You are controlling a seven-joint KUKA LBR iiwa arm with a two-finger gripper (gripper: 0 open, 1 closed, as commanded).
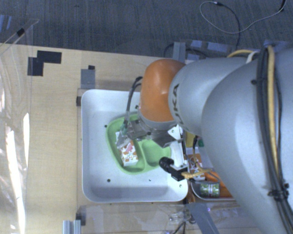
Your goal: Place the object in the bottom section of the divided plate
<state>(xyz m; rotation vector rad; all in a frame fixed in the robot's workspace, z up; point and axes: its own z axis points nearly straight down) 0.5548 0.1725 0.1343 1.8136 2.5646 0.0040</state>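
Gripper over the green divided plate in the left bin, fingers closed on a small carton, positioned for lowering into the near section.

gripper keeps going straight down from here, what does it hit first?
Likely the small carton under the gripper, lying in the green divided plate inside the white bin. Depth is unclear from above.
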